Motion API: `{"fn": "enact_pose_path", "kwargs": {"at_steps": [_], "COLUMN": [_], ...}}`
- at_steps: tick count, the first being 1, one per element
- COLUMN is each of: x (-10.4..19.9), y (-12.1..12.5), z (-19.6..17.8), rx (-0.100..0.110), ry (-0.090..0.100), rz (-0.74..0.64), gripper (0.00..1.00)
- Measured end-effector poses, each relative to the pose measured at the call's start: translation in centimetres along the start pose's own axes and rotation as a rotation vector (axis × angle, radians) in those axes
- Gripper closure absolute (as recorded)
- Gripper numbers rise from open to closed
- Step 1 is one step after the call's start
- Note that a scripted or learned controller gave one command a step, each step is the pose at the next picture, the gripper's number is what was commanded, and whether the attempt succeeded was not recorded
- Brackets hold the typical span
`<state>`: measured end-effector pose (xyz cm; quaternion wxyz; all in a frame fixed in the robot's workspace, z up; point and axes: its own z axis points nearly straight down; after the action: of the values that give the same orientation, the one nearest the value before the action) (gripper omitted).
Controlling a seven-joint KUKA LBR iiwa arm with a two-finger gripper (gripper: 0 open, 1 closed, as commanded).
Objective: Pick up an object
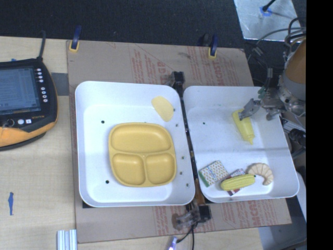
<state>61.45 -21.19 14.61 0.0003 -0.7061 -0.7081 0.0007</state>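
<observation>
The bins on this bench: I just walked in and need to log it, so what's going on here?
A robot arm reaches into the right bin, its pincer poised over a yellow object near the far side. Nothing is lifted yet. A corn cob, croissant and small packet lie near the front. The left bin holds a yellow divided tray.
</observation>
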Motion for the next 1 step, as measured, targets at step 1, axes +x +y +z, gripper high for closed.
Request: {"fn": "enact_pose_path", "kwargs": {"at_steps": [1], "x": [0.95], "y": [0.35], "z": [5.47], "rx": [0.004], "ry": [0.000], "rz": [-0.003], "gripper": [0.00]}}
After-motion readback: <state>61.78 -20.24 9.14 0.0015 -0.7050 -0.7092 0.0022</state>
